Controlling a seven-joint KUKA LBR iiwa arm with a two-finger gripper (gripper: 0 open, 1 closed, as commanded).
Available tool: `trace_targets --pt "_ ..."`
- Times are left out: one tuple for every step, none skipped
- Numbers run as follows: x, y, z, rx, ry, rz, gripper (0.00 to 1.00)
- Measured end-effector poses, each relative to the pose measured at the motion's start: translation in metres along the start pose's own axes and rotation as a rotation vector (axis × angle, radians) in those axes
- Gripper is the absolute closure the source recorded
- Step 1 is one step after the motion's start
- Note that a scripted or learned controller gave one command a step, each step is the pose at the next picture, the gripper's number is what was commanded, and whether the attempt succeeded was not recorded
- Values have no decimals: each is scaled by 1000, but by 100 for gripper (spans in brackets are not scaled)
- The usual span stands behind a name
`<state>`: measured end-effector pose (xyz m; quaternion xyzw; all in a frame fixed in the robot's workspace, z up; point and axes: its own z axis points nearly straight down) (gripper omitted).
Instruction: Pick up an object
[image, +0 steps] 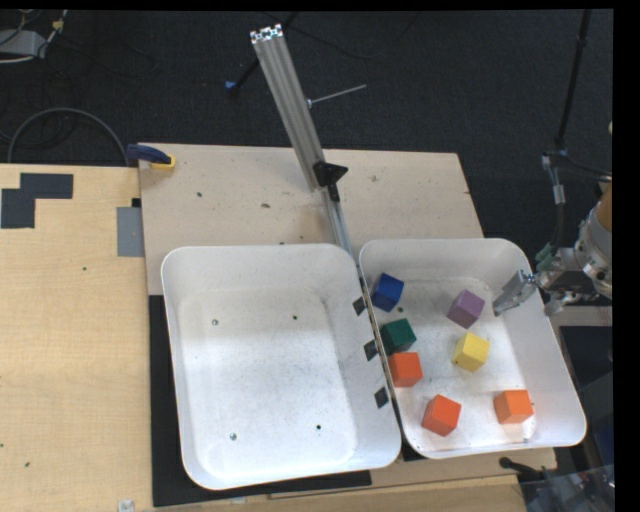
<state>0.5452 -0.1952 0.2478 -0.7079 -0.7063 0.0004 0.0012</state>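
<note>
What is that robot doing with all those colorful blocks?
The robot arm is reaching in from the right, and its gripper is at the edge of the right bin, near the purple block. It is trying to pick something up, but nothing is between its fingers yet. Seven blocks lie in that bin: blue, green, purple, yellow and three orange ones. The left bin sits beside it.

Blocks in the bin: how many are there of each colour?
Orange blocks: 3
Blue block: 1
Green block: 1
Purple block: 1
Yellow block: 1
Total: 7, all in the right bin.
</note>
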Motion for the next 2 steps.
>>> trace_targets --pt "-14 21 91 8 2 0 0" --pt "3 28 157 -2 -1 -4 0"
